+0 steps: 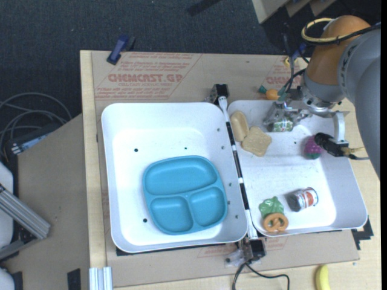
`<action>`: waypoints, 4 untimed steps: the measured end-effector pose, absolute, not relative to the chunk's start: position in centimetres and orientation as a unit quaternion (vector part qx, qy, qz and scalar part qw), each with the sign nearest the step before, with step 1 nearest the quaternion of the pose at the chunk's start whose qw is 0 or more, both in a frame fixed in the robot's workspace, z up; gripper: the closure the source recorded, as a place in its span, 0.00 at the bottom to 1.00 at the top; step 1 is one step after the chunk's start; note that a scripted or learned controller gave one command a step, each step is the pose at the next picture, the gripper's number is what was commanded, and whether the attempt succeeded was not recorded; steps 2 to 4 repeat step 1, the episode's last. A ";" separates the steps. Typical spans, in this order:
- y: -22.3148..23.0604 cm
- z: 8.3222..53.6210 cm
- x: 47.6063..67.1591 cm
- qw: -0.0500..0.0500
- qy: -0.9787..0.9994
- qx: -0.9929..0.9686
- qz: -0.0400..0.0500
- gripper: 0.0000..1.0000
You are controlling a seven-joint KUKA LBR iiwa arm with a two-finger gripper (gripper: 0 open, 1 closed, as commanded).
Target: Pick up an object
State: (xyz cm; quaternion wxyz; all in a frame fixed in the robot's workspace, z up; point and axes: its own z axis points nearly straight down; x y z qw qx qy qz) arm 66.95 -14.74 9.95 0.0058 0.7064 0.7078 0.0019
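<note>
Reaching in from the right, the grey arm with its orange band hangs over the far end of the right bin, and its hand sits low there, right at a small green and white object. Whether that object is between the fingers, or how wide they stand, I cannot tell, since the wrist covers them. Nearby in the same bin lie two tan bread-like pieces against the left wall, and a purple item just beside a black part of the arm. At the near end rest a small can, a green piece and a pretzel. A blue divided tray lies in the left bin.
</note>
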 end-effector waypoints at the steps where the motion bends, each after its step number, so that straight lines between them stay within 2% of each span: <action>1: -7.2 18.6 61.9 0.000 0.708 0.706 0.001 1.00; 4: -7.2 18.6 61.9 0.000 0.708 0.706 0.001 1.00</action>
